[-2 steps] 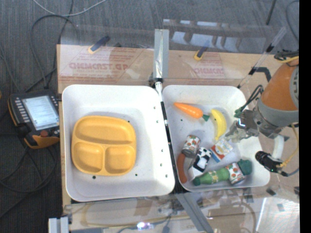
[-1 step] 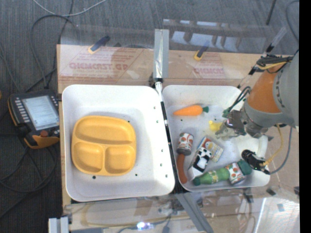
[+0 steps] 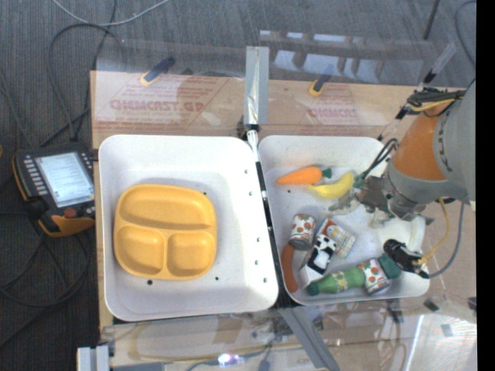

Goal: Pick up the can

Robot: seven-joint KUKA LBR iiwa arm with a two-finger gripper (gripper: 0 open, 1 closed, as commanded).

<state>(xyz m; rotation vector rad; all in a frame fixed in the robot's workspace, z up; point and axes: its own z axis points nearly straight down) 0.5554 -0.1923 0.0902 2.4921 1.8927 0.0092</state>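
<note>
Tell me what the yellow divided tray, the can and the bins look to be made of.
Yellow tray: likely moulded plastic, matte, with soft rounded compartment edges. Can: probably thin metal under a printed red and white label, too small to confirm. Bins: seemingly white plastic, smooth and slightly glossy.

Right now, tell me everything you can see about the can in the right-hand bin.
The can is a small cylinder with a red and white printed label and a pale, metallic-looking end. It lies tipped over on the floor of the right bin, near the bin's left wall. Just right of it is a red and white packet, and a black and white cow toy sits below it, close or touching; I cannot tell which. The gripper is off to its right, apart from it.
</note>
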